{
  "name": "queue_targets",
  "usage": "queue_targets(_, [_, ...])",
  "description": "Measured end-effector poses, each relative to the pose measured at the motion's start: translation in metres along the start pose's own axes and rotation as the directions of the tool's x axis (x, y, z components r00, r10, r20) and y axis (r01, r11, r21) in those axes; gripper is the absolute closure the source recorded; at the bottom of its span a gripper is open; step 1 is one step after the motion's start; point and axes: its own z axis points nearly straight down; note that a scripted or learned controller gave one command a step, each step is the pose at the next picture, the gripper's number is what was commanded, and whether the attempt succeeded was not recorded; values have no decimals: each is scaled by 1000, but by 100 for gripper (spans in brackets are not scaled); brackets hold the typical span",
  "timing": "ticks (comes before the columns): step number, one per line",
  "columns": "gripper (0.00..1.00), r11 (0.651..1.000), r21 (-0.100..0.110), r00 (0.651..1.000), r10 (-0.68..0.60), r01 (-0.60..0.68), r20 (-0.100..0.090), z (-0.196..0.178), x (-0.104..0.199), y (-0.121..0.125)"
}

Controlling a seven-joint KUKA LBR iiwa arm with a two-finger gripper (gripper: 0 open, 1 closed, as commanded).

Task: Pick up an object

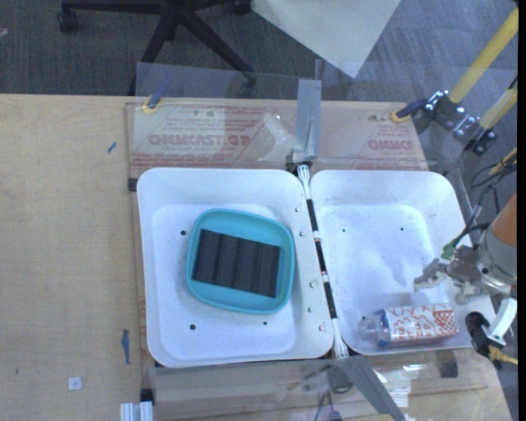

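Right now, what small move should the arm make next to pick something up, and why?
Probably shift the gripper toward the near rim and lower it over the red-and-white tube. The tube lies flat in the right bin, just below the gripper, with nothing between them.

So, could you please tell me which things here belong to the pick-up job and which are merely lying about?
Job:
- teal plastic tray with dark ribbed insert, left white bin
- red-and-white patterned tube, right white bin
- gripper

Lying about:
- blue clamp
- black office chair base
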Motion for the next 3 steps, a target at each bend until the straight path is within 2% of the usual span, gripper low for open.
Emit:
queue_targets(1, [0, 951, -5, 951, 310, -310, 12, -43, -3, -3])
queue_targets(2, [0, 781, -8, 781, 625, -625, 10, -80, 3, -5])
queue_targets(3, [0, 498, -9, 498, 867, -867, 8, -68, -9, -2])
